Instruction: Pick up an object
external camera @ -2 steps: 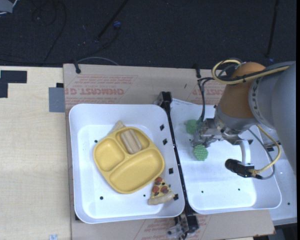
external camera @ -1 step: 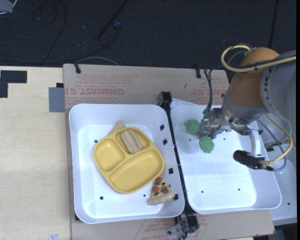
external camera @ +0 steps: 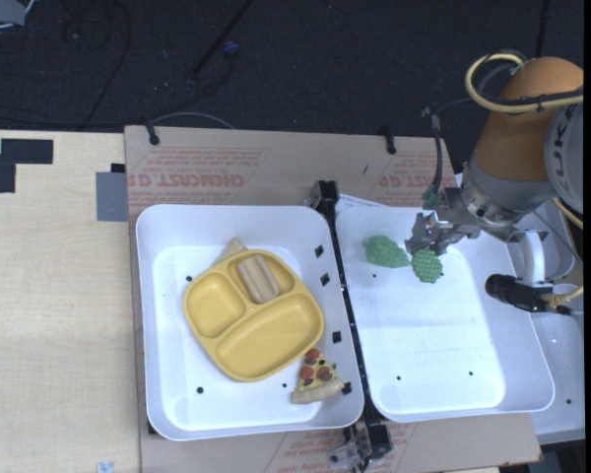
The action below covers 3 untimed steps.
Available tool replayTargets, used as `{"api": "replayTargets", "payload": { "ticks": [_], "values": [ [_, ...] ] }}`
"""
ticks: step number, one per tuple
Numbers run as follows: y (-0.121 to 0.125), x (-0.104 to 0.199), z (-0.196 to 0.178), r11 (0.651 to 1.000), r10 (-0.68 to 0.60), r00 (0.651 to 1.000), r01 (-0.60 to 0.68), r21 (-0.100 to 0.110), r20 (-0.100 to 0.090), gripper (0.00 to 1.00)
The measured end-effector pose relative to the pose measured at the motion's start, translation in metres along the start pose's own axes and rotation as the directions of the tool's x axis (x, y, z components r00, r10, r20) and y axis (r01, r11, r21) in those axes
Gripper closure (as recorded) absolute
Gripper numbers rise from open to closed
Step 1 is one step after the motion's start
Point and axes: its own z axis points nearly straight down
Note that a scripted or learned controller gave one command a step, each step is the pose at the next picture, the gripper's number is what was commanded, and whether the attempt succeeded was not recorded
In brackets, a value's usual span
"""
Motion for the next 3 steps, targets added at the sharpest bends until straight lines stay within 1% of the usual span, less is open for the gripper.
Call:
{"api": "replayTargets", "payload": {
  "ticks": [1,2,3],
  "values": [
    [0.001,-0.001,-0.051,1.000,-0.001,1.000,0.001,0.000,0.000,1.00],
    [0.000,0.061,-0.046,1.000,-0.005,1.000,0.005,0.007,-0.003,1.00],
    [-0.012,0.114,-0.031,1.000,-0.005,1.000,0.005,0.009,-0.003,1.00]
  ]
}}
